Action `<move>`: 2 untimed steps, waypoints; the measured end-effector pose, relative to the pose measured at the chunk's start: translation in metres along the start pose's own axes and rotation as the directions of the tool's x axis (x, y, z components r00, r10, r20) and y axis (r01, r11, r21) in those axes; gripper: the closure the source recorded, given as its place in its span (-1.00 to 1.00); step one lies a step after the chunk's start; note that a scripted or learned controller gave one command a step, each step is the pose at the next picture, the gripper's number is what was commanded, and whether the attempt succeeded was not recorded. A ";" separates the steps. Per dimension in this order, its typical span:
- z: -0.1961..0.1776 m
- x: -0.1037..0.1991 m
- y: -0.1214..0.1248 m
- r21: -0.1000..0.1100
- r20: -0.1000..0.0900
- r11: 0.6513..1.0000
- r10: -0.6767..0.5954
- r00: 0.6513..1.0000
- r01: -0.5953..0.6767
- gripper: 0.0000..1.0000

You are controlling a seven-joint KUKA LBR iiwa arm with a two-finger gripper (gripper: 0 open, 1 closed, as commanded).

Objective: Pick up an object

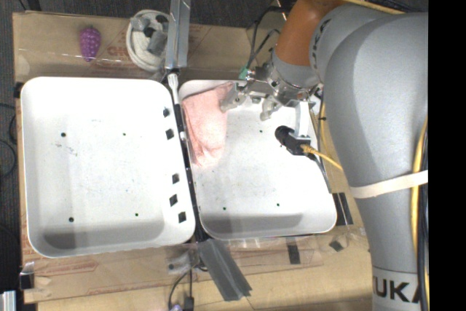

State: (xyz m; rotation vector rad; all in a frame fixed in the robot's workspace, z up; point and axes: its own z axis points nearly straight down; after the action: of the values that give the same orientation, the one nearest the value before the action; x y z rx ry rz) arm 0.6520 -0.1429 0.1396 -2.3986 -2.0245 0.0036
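A crumpled pink cloth lies in the right bin, against its upper left wall. My gripper hangs over the bin's far end, just right of the cloth. Its fingers are spread open, pointing down. The left fingertip is at the cloth's upper right edge; the other finger stands over bare bin floor. Nothing sits between them. The orange band and grey arm reach in from the upper right.
The left bin lies beside the right one, with a black-tabbed divider between them. A black plug with a yellow cable hangs over the right bin. A purple grape bunch and a white roll rest on the cardboard behind.
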 end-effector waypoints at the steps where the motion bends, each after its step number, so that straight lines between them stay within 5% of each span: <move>1: -0.045 -0.020 0.008 -0.002 0.000 0.994 -0.108 0.994 0.108 -1.00; 2: -0.050 -0.015 0.008 0.000 0.000 0.972 -0.234 0.972 0.234 -1.00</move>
State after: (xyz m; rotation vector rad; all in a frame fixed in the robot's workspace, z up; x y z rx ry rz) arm 0.6572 -0.1594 0.1895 -2.1433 -2.2930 0.0024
